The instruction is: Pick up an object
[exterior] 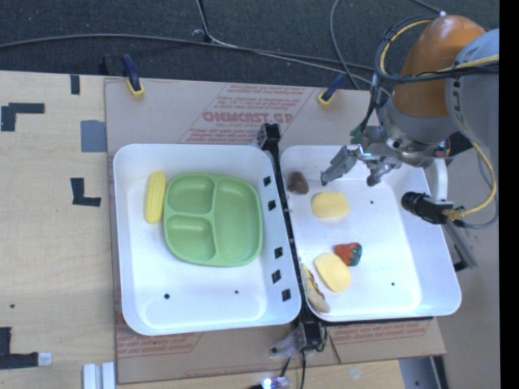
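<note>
Hovering over the far part of the right bin, the arm carries its gripper with the two fingers spread wide and nothing between them.

Left bin: green divided plate near the middle; yellow corn cob just beside the plate's left edge, toward the bin's left wall.

Right bin, largest item first: pale yellow round piece in the far half, sitting just below the open fingers and the likeliest target. A second yellow piece lies nearer the front edge, touching or almost touching a small red item. A tan item rests against the dividing wall at the front-left corner. A small brown lump sits by the far-left wall.

Risks, as judged:
- Round, smooth-looking target may squirt sideways if the fingers close off-centre.
- Left finger descends near the brown lump and the dividing wall; a slight offset could clip either.
- Closing too high would give an empty grasp.
</note>
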